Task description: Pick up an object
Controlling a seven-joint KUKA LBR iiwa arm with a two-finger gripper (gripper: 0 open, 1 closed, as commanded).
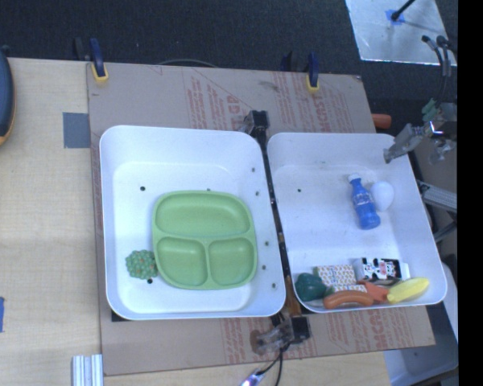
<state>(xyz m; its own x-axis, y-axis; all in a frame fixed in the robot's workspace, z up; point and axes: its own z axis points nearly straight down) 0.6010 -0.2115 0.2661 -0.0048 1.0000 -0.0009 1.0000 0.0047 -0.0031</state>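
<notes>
Best target is the small blue plastic bottle, lying clear mid right-hand white bin; the gripper, at that bin's far right corner, I cannot tell open or closed.

Bright, even light; slight softness

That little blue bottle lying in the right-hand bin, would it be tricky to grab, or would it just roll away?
The blue bottle lies on its side on the bin's smooth white floor, so a nudge would probably roll it. It looks small and likely light. The white ball-like thing beside it might block rolling that way.
</notes>
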